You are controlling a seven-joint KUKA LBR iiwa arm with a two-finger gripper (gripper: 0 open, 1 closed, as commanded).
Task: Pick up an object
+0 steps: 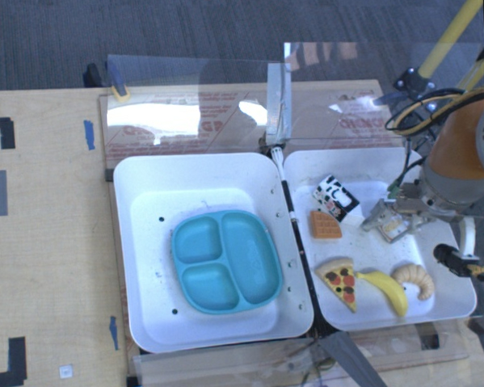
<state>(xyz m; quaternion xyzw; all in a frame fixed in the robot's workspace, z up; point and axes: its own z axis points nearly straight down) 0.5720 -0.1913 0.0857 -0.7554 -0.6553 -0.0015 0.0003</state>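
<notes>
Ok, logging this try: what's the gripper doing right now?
Gripper: low over the right bin, nothing visibly held; open or shut cannot be told.

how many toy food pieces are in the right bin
4, perhaps more hidden under the arm: the waffle near the bin's left wall, the pizza slice toward the front, the banana right of it, and the croissant beside the banana.

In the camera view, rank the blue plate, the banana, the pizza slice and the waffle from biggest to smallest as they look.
1. blue plate, by far the largest.
2. banana and pizza slice: they look about alike, so I would not rank one over the other.
3. waffle, the smallest.
</notes>
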